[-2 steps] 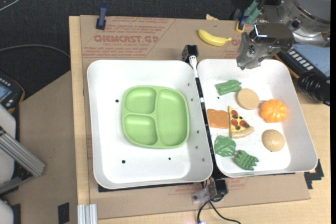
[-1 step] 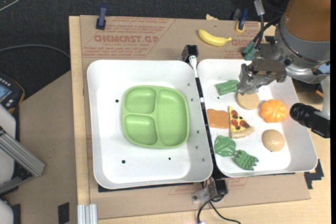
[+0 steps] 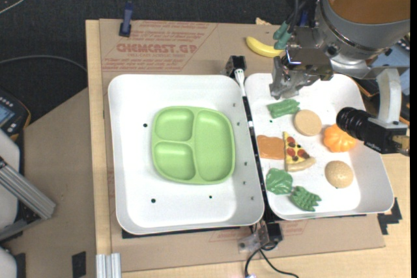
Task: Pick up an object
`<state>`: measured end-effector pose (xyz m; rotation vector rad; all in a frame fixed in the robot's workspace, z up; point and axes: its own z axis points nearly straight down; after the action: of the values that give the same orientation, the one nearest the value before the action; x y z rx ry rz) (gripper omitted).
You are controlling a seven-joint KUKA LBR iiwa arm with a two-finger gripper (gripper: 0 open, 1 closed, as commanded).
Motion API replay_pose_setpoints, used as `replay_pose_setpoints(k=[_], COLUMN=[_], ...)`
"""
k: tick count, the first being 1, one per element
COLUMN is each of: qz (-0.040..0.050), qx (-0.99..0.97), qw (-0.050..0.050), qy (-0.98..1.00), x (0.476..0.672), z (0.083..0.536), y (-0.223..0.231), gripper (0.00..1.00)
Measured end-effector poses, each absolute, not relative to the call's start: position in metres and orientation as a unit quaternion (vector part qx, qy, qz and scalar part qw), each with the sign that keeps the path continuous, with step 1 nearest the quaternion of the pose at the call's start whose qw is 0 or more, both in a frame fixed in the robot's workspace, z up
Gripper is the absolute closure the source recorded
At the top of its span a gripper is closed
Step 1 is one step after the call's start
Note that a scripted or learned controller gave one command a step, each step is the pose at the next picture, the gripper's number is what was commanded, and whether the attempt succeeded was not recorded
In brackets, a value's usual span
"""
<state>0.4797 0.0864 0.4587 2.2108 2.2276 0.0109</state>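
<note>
Nearest the lens, at the bottom edge around six o'clock, a cable connector [image 3: 264, 236] sits where the two bins meet on the table [image 3: 163, 42]. At nine o'clock, the left bin [image 3: 127, 140] carries a green divided plate [image 3: 193, 144]. Moving rightward, the right bin [image 3: 371, 195] holds the toy food: an orange slab [image 3: 270, 147], a pizza slice [image 3: 296, 153], two dark green leafy pieces [image 3: 279, 181] [image 3: 305, 198] toward five o'clock, a tan round biscuit [image 3: 307, 122], a pale bun [image 3: 339, 174] and an orange fruit [image 3: 339, 138] at three o'clock. A banana [image 3: 262, 47] lies on the table beyond the bin, near one o'clock.

The end effector [image 3: 285, 89] hovers just above a light green leafy piece [image 3: 284, 107], the likeliest target. Whether its tips are spread or closed I cannot tell from this slant.

To do this well, I judge the descent should centre over the leaf's thicker middle, straddling its narrow width, and press nearly to the bin floor, since the piece looks flat and could slip out. The biscuit just beside it risks being nudged.
</note>
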Motion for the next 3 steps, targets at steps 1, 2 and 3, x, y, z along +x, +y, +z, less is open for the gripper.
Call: replay_pose_setpoints(k=[1, 2, 3], qz=[0.0016, -0.0065, 0.0023], qx=[0.707, 0.71, 0.705], qw=[0.001, -0.004, 0.001], qy=[0.707, 0.704, 0.709], x=[0.48, 0.478, 0.48], z=[0.47, 0.335, 0.382], y=[0.078, 0.021, 0.075], gripper=[1.0, 1.0, 1.0])
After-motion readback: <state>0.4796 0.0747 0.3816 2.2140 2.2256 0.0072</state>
